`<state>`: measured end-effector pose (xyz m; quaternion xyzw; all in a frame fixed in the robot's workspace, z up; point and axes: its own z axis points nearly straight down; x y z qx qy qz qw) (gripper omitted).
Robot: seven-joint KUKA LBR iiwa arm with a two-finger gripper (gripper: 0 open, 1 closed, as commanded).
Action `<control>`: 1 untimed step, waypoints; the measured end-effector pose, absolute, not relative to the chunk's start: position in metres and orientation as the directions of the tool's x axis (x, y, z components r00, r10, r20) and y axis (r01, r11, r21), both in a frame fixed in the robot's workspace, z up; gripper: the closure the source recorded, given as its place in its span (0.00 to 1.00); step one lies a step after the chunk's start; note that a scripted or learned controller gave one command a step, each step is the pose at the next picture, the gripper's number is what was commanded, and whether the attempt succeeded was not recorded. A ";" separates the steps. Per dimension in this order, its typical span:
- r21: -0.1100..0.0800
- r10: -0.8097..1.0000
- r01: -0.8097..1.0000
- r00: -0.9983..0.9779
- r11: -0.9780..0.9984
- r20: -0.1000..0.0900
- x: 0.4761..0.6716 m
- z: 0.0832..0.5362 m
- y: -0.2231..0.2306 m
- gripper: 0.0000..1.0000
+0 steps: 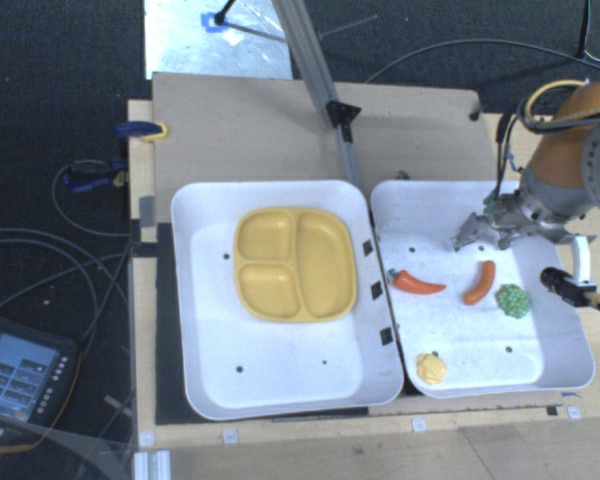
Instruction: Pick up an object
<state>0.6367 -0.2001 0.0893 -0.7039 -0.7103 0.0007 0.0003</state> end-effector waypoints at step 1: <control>0.005 1.000 1.000 -0.011 0.011 -0.003 0.639 0.103 -0.201 1.00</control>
